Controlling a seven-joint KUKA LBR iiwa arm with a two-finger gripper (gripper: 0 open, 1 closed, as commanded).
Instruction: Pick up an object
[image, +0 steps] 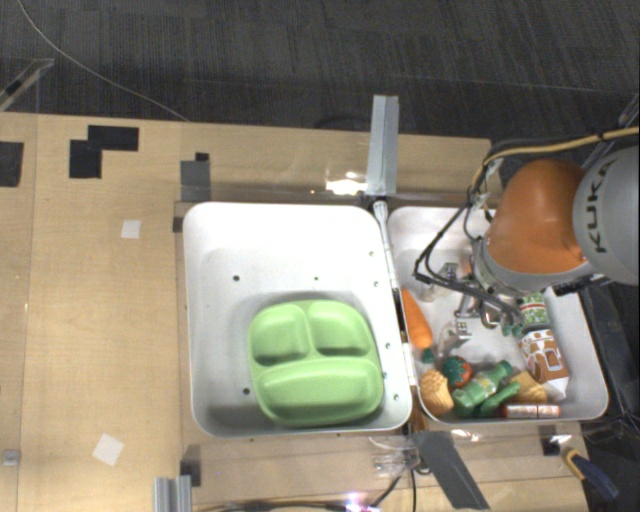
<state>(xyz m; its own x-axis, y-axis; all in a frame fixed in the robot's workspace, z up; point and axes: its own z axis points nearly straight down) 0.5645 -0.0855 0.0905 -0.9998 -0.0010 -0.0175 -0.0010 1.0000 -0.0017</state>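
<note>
The right bin (590, 392) holds several toy foods piled at its near side: an orange carrot (416, 320), a red and green piece (457, 371), green pieces (487, 388), a yellow textured piece (434, 391) and a white and orange packet (545, 358). My gripper (478, 322) hangs over the middle of this bin, just above and behind the pile, under the orange wrist band (535, 218). Cables and the wrist hide its fingers from above.
The left bin (220, 260) holds a green sectioned plate (314, 362) at its near right. A metal divider post (383, 150) stands between the bins at the back. Wooden bench lies to the left.
</note>
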